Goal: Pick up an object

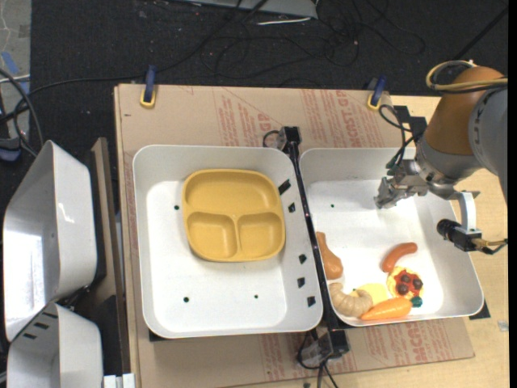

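You see the gripper (pixel 388 198) over the right bin (pixel 355 168), toys (pixel 388 293) at its six o'clock; grip state unclear.

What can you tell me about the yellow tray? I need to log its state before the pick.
The yellow tray is a rounded-corner dish with a smooth, plastic look, split by raised ridges into three compartments: one long one across the far side and two smaller ones nearer the camera. It lies flat and upright on the floor of the left bin, toward its far half, apart from the bin's walls.
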